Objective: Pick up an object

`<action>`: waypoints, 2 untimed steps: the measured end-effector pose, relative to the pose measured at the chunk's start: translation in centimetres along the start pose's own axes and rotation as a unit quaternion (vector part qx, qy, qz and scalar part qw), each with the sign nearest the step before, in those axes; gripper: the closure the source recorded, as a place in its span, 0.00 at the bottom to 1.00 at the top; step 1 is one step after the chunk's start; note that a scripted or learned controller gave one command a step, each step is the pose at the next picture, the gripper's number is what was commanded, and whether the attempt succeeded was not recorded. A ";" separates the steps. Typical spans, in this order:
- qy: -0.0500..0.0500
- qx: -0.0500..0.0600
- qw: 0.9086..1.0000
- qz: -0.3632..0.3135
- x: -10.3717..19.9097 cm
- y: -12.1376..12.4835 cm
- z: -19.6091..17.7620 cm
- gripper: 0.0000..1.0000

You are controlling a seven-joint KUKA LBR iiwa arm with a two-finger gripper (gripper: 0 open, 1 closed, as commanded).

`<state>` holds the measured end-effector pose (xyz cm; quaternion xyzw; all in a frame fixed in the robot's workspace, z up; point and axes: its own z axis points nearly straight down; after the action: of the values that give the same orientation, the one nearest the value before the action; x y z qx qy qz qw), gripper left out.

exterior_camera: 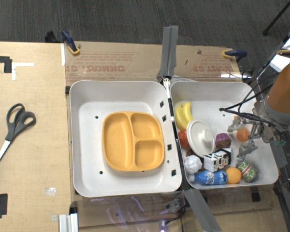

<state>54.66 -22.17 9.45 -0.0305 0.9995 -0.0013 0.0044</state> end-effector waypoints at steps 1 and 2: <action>0.001 0.000 0.983 0.182 4.8 7.4 0.1 0.00; 0.000 0.000 0.984 0.180 4.6 7.4 -0.9 1.00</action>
<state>49.59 -15.06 10.25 0.1502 0.9886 -0.0010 0.0049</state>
